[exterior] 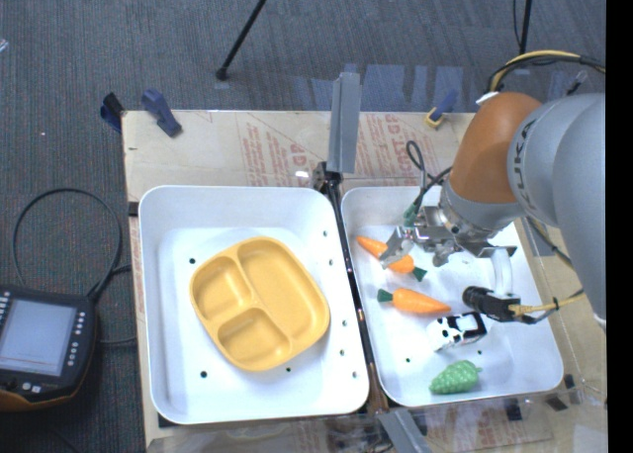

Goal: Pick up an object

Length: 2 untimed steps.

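Two carrots lie in the right bin (539, 362): the upper carrot (381, 251), orange with a green end, sits near the bin's left wall directly under the gripper (413, 243); the lower carrot (415, 301) lies just below it, pointing right, green end to the left. The gripper hangs over the upper carrot, its tip at or touching the carrot's right end; whether its fingers are spread or closed cannot be told, and no object is seen between them. One black-and-white toy (460, 330) lies right of the lower carrot, near a black cable end. One green bumpy piece (455, 378) rests near the bin's front edge. The left bin (168, 243) holds one yellow tray (259, 301) with three compartments, tilted diagonally. One pendant (40, 344) sits on the floor at far left.
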Tool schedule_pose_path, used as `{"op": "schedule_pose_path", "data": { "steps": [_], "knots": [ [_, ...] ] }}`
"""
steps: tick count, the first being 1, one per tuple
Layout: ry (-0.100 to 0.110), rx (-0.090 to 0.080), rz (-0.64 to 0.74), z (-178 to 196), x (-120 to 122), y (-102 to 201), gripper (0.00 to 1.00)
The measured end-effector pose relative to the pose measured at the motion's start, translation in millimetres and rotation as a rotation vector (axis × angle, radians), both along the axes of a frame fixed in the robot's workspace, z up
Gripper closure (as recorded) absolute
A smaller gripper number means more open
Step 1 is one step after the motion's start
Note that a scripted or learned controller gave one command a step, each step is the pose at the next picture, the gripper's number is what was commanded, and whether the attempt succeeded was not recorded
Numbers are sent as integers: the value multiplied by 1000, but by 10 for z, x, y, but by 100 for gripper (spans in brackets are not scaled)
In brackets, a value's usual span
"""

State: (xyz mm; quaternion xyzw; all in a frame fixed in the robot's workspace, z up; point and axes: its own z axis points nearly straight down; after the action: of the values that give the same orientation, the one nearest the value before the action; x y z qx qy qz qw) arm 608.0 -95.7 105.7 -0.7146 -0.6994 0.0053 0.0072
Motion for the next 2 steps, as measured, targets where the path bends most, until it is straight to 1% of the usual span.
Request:
{"op": "schedule_pose_path", "data": {
  "steps": [1,2],
  "knots": [
    [-7,-2,-84,-233,339,10,0],
    [-1,0,-84,-168,333,6,100]
  ]
}}
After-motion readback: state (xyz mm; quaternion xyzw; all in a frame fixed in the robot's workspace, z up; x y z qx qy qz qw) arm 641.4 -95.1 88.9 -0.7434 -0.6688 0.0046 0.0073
